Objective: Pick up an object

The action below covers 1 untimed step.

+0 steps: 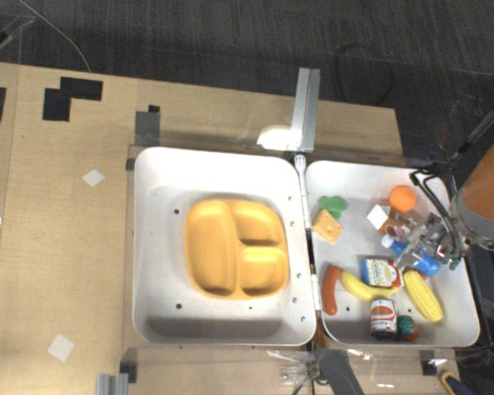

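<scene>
A divided tray [233, 248] sits in the left bin [148, 253]. The right bin [466, 319] holds the small items — a banana [357, 286] between a sausage [331, 289] and a corn cob [423, 296].

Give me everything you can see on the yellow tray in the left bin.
The yellow tray looks like smooth, glossy plastic, with rounded corners and three compartments: one long on its left, two smaller on its right. It lies flat, right way up, near the middle of the left bin, nothing visible in it, touching only the bin floor.
</scene>
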Tool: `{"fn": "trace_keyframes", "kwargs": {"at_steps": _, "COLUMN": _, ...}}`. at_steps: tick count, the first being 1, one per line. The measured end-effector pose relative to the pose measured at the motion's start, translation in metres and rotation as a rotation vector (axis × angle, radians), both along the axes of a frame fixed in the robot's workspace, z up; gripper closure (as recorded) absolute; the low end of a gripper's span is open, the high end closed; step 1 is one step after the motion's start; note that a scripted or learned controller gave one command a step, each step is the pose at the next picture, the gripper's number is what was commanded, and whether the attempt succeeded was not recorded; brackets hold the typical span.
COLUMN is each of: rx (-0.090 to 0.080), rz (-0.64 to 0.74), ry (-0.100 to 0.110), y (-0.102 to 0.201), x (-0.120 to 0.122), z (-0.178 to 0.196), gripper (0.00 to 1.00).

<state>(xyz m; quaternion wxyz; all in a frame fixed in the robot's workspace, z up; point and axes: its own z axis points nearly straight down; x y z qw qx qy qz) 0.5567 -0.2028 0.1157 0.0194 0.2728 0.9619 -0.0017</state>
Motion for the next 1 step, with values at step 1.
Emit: {"fn": "trace_keyframes", "kwargs": {"at_steps": 1, "rx": 0.008, "rz": 0.001, "ry": 0.017, "y": 0.0032, "x": -0.0047, "z": -0.0095, "gripper": 0.00}}
